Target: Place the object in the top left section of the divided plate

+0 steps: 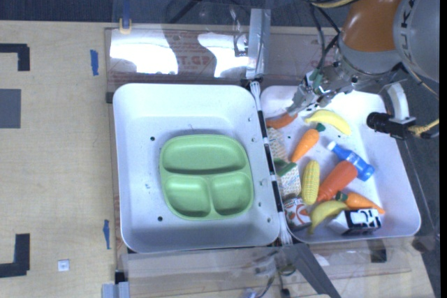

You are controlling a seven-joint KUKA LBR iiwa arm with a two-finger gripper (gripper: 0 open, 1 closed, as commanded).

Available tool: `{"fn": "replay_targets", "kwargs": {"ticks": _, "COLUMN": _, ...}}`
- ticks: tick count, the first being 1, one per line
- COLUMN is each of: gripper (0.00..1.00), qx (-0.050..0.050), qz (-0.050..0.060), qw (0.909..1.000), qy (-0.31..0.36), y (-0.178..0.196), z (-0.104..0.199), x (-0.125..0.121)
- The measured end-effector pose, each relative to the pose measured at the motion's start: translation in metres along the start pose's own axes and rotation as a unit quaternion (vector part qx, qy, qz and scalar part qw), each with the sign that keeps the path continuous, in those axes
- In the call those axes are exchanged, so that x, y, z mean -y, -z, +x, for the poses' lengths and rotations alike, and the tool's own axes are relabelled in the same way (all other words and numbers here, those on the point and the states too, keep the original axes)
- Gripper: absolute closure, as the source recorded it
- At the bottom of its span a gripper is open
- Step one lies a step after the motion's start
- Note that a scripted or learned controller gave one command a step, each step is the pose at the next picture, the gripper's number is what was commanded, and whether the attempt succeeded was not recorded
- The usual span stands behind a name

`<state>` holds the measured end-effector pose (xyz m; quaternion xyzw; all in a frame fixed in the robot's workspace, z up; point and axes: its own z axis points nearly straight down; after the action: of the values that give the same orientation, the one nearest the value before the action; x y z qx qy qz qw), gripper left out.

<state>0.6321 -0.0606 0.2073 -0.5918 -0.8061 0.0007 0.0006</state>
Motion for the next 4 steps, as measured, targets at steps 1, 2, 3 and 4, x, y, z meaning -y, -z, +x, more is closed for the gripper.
{"fn": "replay_targets", "kwargs": {"ticks": 1, "gripper": 1.00, "qx": -0.001, "qz": 0.000, "qw": 0.9985, "qy": -0.055, "y": -0.024, "z": 0.046, "x": 0.063}}
{"fn": "replay_targets", "kwargs": {"ticks": 2, "gripper": 1.00, "qx": -0.001, "qz": 0.001, "qw": 0.9999, "qy": -0.017, "y": -0.023, "z": 0.122, "x": 0.067}}
{"fn": "replay_targets", "kwargs": {"ticks": 3, "gripper": 0.00, "qx": -0.001, "qz": 0.000, "qw": 0.9998, "qy": -0.018, "y": -0.023, "z": 0.122, "x": 0.067}}
{"fn": "replay_targets", "kwargs": {"ticks": 4, "gripper": 0.00, "qx": -0.001, "qz": 0.000, "qw": 0.9998, "qy": -0.018, "y": -0.023, "z": 0.122, "x": 0.067}}
